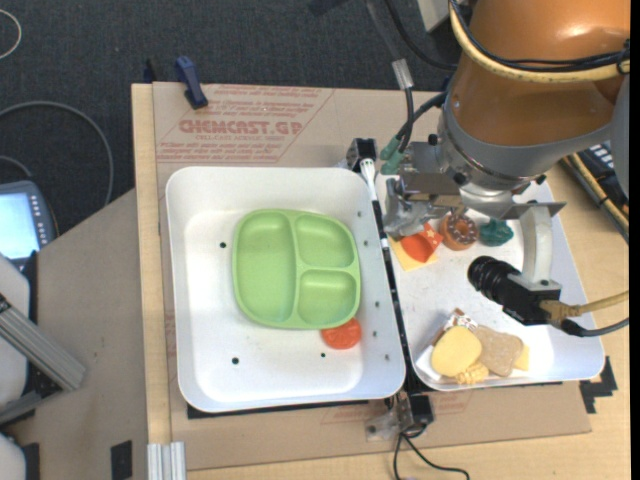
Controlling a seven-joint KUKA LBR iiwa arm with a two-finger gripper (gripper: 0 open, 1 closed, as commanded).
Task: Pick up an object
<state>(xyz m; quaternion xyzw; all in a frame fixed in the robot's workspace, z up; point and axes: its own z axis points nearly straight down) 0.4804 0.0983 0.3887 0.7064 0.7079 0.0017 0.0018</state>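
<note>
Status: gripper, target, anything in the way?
Gripper low at upper left corner of right bin, by red-orange piece. Grasp not confirmed. Brown round item and teal item close beside.

Divided plate [297, 268] lies in left bin [200, 303]; toy foods [478, 353] lie frontmost in right bin [440, 293].

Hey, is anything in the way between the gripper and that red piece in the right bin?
Nothing visible does. The gripper hangs right by the red piece, which touches a yellow slice near the wall between the bins.
</note>
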